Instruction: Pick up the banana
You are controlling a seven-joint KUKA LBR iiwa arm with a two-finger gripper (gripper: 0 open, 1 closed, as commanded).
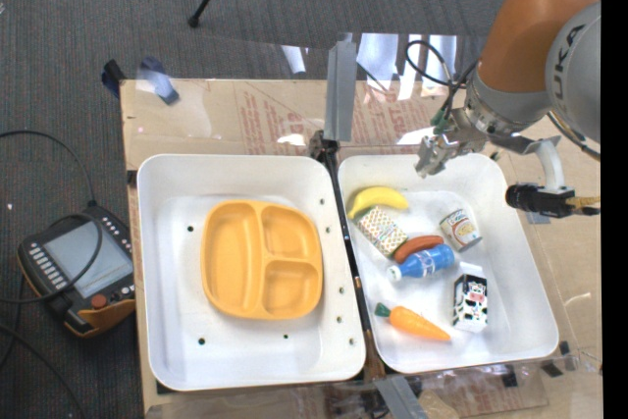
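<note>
The yellow banana (378,199) lies in the right bin (520,280), near its back left corner, curved with its ends pointing down. My gripper (433,159) hangs over the back rim of that bin, to the right of the banana and a little behind it, apart from it. Nothing shows between its tips.
In the right bin lie a checkered box (383,231), a sausage (419,246), a blue bottle (424,263), a small can (459,229), a milk carton (471,301) and a carrot (416,322). The left bin (167,211) holds a yellow divided plate (262,259).
</note>
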